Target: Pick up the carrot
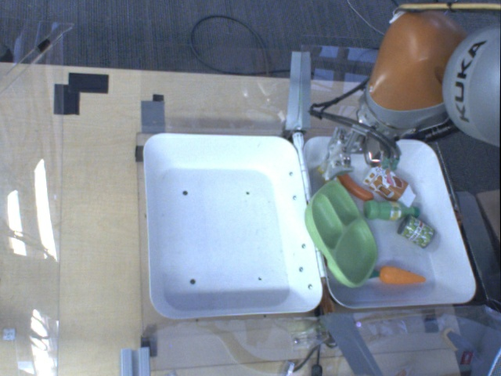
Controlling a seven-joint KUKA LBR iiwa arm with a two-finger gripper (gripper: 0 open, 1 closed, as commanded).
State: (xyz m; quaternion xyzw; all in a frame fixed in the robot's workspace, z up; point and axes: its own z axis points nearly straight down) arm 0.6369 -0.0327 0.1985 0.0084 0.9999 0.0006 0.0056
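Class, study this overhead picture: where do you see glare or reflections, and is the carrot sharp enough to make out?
Camera view: bright window-like reflections streak the bench at left; the left bin is evenly lit and looks washed out; the carrot is soft but recognisable; the gripper is slightly blurred.

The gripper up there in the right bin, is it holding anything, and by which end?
Nothing shows in the gripper. It hangs over the back of the right bin, while the carrot lies apart at the front, beside the green dish.

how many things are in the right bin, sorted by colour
orange: 2, tapered plastic carrot, small sausage-shaped piece
green: 3, divided plastic dish, small bottle, small can
red and white: 1, printed packet
total: 6
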